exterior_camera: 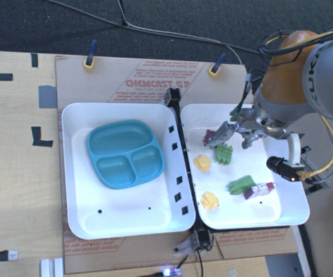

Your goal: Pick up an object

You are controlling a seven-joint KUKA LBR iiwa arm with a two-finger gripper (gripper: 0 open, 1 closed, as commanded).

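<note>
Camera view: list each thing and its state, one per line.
Gripper: low in right bin, above purple piece.
Blue divided plate: flat in left bin.
Green pieces: loose.
Yellow pieces: loose.
Small tube: lying flat.

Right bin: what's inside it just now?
Right bin holds two yellow pieces, two green pieces, two purplish items. The gripper covers anything beneath it.

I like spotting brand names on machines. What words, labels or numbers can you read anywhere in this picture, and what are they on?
"CHEMCAST GP": red print on the brown board under the bins, seen upside down; my best reading.
Smaller red lines around it: too blurred to read.
"KU": dark letters on the grey arm, cut off at the picture's edge.
Small tube's label: too small to read.
</note>
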